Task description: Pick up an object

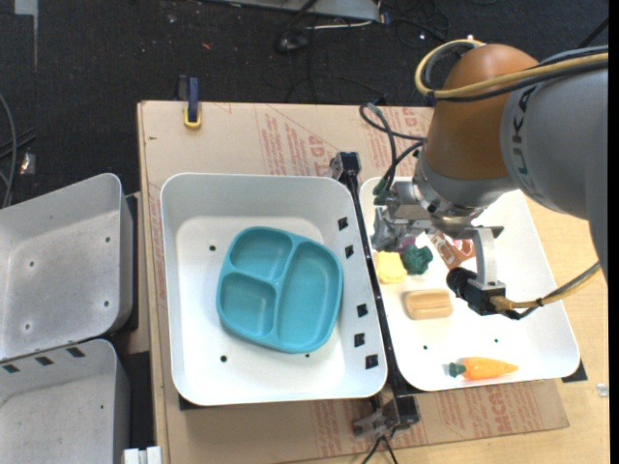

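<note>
Camera view, end effector (pixel 411 243) over yellow block (pixel 389 268), green toy (pixel 418 258)

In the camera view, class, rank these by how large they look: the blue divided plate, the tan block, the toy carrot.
1. Blue divided plate, clearly largest.
2. Tan block and toy carrot: they look alike in size, so no ranking between them.

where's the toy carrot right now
The toy carrot lies in the right bin, near its front edge, apart from the tan bread-like block farther back and left of it.
</note>
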Motion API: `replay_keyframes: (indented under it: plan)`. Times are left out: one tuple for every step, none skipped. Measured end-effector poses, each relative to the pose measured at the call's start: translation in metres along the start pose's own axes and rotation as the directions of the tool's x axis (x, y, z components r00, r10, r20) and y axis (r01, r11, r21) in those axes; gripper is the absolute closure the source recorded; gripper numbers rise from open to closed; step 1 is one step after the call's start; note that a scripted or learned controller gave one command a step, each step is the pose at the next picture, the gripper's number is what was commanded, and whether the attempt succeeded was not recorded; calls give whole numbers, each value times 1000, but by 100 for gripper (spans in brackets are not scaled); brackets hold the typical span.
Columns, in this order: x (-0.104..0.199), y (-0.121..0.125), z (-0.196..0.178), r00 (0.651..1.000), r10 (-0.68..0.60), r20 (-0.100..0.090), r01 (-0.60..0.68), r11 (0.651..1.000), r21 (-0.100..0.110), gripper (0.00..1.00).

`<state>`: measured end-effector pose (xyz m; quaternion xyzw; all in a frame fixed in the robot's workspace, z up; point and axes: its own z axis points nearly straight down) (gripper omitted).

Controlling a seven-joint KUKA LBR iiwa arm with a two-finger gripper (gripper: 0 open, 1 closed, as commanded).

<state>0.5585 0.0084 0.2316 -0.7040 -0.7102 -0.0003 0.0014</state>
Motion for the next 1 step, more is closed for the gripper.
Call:
replay_keyframes:
  plan:
    - [56,-23,9,1000,0,1,0,1000,2,100]
